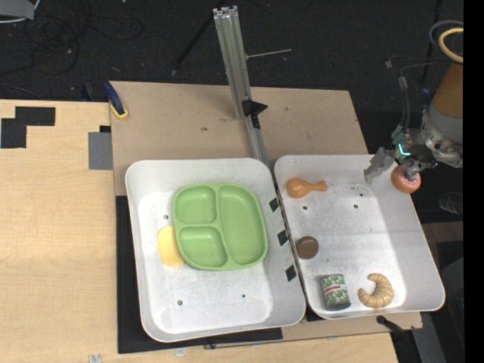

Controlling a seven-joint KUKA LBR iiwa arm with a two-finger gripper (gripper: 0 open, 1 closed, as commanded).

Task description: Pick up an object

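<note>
Where the pale wooden worktop [53,225] meets the left bin [208,308], a green divided plate [221,225] lies flat inside that bin, toward its upper middle, with three compartments facing up. Tucked against the plate's left edge, partly under it, is a yellow object [168,246] resting on the bin floor. Behind the plate, beyond the far rim of the bins, a metal post [234,66] rises from a brown board [302,119]. To the right of the plate, across the seam where the two bins touch, the right bin [393,225] holds four small things well apart from one another: an orange drumstick-shaped toy [304,187] near its upper left corner, level with the plate's top edge; a round brown piece [306,246] just beside the seam, level with the plate's lower half; a small green can [333,290] lying near the front rim, lower than the plate; and a tan croissant-shaped toy [377,290] just right of the can. Farthest from the plate, at the right bin's upper right rim, the pincer [406,174] hangs from the grey arm with its orange band [449,89], and a red, doughnut-like object [407,178] sits at its tip, over the bin's edge; it looks clamped between the fingers, though the small size makes this hard to confirm.
</note>
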